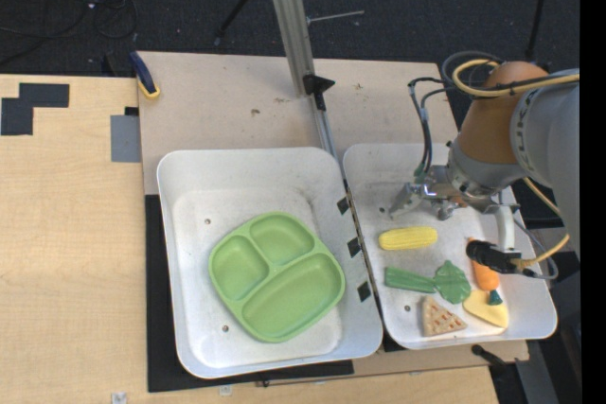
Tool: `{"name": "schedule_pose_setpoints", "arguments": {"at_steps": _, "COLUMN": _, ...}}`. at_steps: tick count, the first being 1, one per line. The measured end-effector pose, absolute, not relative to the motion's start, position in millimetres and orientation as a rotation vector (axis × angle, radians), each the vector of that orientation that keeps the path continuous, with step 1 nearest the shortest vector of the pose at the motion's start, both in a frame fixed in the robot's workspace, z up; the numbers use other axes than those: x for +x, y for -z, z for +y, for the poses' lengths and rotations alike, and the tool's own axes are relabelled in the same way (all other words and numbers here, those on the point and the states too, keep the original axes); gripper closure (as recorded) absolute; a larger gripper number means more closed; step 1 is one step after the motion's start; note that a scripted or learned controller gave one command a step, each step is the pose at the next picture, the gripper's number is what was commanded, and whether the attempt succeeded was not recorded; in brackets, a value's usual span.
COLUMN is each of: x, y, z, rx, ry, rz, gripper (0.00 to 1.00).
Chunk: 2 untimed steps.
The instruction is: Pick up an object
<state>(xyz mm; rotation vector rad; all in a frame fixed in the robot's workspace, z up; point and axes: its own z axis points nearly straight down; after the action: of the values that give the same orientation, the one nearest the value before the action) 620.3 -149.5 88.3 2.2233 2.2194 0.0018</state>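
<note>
Right bin (379, 167), as I log it: yellow corn cob (408, 238) lying flat, ridged; claw (414, 196) poised just above it, fingers spread, gripping nothing.

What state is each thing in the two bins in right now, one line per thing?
Green divided plastic plate: flat in the left bin, right way up.
Yellow toy corn cob: lying on its side in the right bin.
Green toy broccoli: lying flat.
Tan waffle-patterned toy wedge: lying flat.
Orange toy carrot: lying down.
Metal claw: above the corn, holding nothing.
</note>
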Motion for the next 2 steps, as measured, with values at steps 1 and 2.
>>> {"name": "schedule_pose_setpoints", "arguments": {"at_steps": 1, "x": 622.1, "y": -102, "z": -149, "rx": 2.223, "ry": -0.009, "rz": 2.217, "gripper": 1.0}}
{"name": "schedule_pose_setpoints", "arguments": {"at_steps": 2, "x": 622.2, "y": -147, "z": -144, "rx": 2.219, "ry": -0.001, "rz": 2.223, "gripper": 1.0}}
